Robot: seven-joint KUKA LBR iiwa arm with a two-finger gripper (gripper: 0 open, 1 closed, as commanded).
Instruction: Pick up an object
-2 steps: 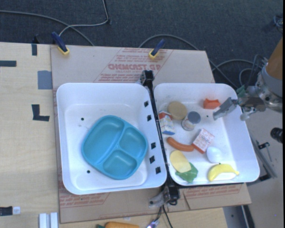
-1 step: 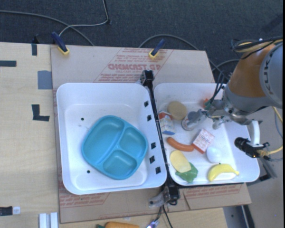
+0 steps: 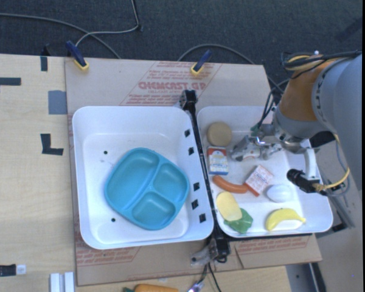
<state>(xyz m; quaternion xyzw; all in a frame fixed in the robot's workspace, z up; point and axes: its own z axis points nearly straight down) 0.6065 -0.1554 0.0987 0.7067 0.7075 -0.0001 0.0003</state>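
Observation:
My gripper (image 3: 238, 151) hangs over the middle of the right bin (image 3: 319, 227), pointing left, open with nothing between its fingers. Just left of it lie a round tan bun (image 3: 219, 133) and a small red-and-white carton (image 3: 217, 161). Below it are an orange sausage (image 3: 230, 184), a small red-and-white box (image 3: 258, 178) and a white egg (image 3: 278, 193). Along the bin's front edge lie a yellow piece (image 3: 228, 205) on a green leaf (image 3: 241, 222), and a yellow banana (image 3: 285, 219).
The left bin (image 3: 88, 132) holds a blue divided plate (image 3: 147, 187). A black divider (image 3: 198, 163) runs between the bins. The arm's grey and orange body (image 3: 310, 96) covers the right bin's far right corner. Cables (image 3: 307, 181) hang near the egg.

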